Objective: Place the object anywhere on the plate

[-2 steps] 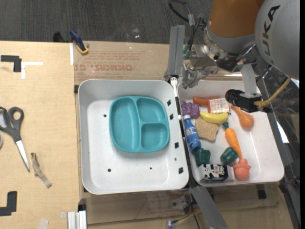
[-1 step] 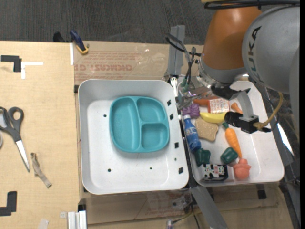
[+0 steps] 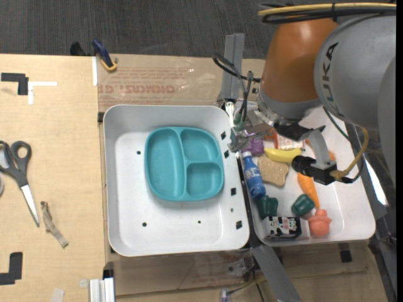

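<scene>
Camera view, looking down at a slant: a teal plate with three compartments lies in the left bin, a little toward twelve o'clock of that bin's middle, with nothing on it. The arm, grey with its orange band, comes in from three o'clock and hangs over the right bin, its gripper low at that bin's nine o'clock edge, just by the wall shared with the left bin; I cannot tell how it is set or whether it holds anything. Toy food lies in the right bin (crowded close together): a purple piece just beside the gripper, a banana, a slice of bread, a blue bottle along the nine o'clock wall, a carrot and a pink piece toward five o'clock. Scissors rest on the bench well apart at nine o'clock.
</scene>
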Motion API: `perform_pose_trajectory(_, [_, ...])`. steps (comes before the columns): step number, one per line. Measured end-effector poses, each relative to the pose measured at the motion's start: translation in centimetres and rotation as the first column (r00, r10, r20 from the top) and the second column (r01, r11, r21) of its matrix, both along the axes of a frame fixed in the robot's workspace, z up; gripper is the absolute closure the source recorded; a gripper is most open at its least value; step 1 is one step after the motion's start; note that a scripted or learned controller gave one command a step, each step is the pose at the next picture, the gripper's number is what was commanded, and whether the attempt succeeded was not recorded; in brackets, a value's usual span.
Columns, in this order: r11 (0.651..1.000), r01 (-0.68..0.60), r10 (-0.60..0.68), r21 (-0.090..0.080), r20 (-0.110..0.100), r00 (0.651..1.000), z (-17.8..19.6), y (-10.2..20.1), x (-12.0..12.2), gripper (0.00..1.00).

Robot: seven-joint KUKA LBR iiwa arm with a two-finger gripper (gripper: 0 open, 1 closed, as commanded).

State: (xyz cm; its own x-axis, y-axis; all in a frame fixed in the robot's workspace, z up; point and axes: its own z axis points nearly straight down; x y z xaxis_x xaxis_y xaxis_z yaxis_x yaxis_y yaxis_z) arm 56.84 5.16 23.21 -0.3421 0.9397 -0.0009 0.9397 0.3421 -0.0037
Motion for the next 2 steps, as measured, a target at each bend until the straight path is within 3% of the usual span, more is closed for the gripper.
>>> perform_pose_trajectory(1, [0.945, -0.328, 0.328, 0.000, 0.004, 0.945, 7.2, -4.5, -2.8, 1.00])
perform_pose_trajectory(2, [0.942, -0.337, 0.337, 0.002, 0.002, 0.942, -2.4, -8.0, 0.2, 1.00])
